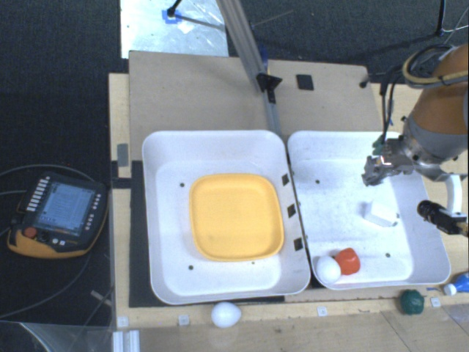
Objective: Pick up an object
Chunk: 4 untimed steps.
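Observation:
The right bin [322, 196] holds a small white block [380, 214], an orange cup-like object [347, 261] and a white ball [327, 270] near its front edge. My gripper [377, 171] hangs over the right part of this bin, above and slightly behind the white block, with some gap between them. Nothing shows between its tips. The left bin [165, 196] carries a square yellow plate [236, 215] in its middle.
A white egg-shaped object [226, 314] lies on the bench in front of the left bin. A dark green ball [411, 301] sits off the right bin's front corner. A teach pendant [57, 213] rests on the floor at left. A slanted metal bar [245, 31] rises behind the bins.

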Each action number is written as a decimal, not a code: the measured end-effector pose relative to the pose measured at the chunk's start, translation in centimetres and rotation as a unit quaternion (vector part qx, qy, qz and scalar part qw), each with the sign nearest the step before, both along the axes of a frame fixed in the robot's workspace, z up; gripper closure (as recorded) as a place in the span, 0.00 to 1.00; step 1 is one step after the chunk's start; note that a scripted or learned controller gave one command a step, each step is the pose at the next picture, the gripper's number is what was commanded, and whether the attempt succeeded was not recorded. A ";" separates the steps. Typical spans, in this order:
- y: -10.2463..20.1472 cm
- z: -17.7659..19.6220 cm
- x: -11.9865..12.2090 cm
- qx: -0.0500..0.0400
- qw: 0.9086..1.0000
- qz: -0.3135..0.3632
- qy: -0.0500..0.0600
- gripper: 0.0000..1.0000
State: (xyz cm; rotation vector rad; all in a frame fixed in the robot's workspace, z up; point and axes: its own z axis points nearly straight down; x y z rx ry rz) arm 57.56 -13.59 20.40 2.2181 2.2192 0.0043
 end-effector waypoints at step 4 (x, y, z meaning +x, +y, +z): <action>15.6 2.6 -1.9 0.001 1.000 0.002 0.002 1.00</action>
